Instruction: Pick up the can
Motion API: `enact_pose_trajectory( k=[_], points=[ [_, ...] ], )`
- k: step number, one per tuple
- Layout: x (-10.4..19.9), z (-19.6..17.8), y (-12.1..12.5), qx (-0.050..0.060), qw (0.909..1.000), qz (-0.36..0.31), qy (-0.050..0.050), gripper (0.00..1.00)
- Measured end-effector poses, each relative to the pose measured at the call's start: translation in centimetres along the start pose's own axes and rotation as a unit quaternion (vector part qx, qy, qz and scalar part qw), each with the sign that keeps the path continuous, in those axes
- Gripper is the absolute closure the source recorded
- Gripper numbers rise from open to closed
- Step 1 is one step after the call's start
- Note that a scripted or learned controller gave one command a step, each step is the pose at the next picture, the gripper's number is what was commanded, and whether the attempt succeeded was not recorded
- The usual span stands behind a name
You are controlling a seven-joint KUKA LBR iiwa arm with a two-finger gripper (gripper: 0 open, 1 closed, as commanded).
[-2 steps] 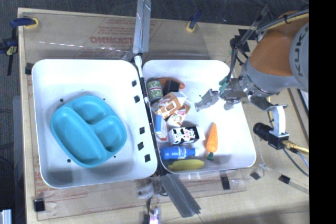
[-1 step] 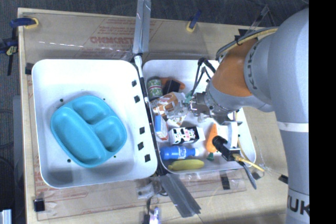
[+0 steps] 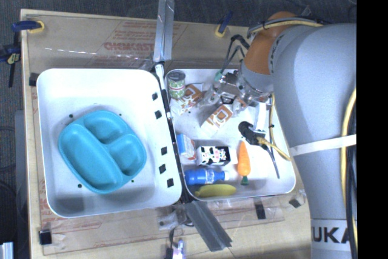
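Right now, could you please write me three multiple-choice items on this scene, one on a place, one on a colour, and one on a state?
1. Where does the can stand?
A. in the left bin, on the tray
B. in the right bin's far left corner
C. on the bench outside the bins

2. What colour is the divided tray in the left bin?
A. turquoise blue
B. red
C. black

3. How is the can posed?
A. lying on its side
B. upright
C. lifted above the bin

Answers: 1 B, it stands by the divider at the right bin's far end. 2 A, the tray is plainly turquoise. 3 B, its round top faces up.
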State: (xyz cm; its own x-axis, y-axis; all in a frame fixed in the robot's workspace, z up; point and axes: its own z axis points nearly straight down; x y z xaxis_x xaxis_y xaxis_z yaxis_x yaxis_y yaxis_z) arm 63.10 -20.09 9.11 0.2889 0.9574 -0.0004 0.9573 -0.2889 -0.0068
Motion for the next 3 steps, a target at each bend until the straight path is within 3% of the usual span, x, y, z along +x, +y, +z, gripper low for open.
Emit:
enact_pose_trajectory(
  k=[1, 2, 3],
  points=[
    [0.2, -0.8, -0.2, 0.005, 1.0, -0.004, -0.001, 1.0],
    [3.6, -11.4, 1.6, -0.002, 0.9971, 0.076, 0.0, 1.0],
    [0.8, -15.0, 2.4, -0.001, 0.9885, 0.151, 0.0, 1.0]
  ],
)
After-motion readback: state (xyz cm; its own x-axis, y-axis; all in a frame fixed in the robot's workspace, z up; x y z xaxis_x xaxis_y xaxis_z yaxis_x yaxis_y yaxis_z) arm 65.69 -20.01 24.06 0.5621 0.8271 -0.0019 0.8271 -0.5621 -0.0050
